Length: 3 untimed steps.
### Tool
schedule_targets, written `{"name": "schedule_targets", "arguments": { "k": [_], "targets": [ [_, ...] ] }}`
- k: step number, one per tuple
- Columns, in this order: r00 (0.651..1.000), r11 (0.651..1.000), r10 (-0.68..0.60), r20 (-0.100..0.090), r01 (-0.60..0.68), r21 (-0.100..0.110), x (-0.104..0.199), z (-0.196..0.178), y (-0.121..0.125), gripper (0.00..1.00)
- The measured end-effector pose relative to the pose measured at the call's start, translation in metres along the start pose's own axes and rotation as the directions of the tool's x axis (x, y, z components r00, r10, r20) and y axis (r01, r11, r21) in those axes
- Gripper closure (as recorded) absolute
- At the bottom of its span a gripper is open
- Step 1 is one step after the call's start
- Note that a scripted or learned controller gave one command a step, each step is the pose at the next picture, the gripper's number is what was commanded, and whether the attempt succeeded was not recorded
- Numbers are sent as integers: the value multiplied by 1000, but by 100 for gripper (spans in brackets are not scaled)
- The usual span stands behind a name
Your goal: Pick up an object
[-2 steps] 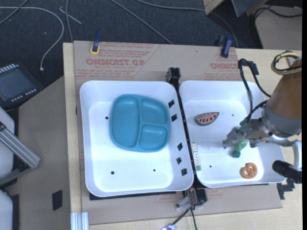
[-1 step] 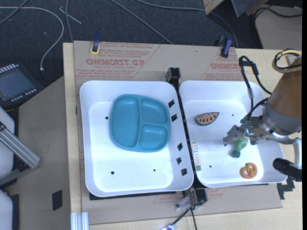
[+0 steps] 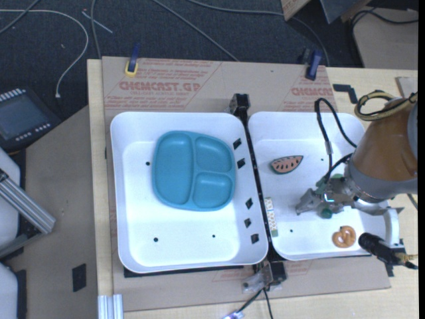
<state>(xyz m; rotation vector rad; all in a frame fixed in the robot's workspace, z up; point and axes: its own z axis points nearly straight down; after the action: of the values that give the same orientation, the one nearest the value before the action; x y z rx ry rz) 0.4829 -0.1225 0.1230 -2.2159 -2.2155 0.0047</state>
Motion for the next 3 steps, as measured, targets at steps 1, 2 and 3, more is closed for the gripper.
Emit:
{"name": "schedule_targets", "arguments": {
  "k": [1, 2, 3],
  "targets": [
    [1000, 1000, 3, 11, -3, -19, -3, 35, 3, 0],
    [1000, 999, 3, 14, -3, -33, -4, 19, 7, 100],
    [1000, 1000, -1, 5, 1, -14, -6, -45, 7, 100]
  ]
}}
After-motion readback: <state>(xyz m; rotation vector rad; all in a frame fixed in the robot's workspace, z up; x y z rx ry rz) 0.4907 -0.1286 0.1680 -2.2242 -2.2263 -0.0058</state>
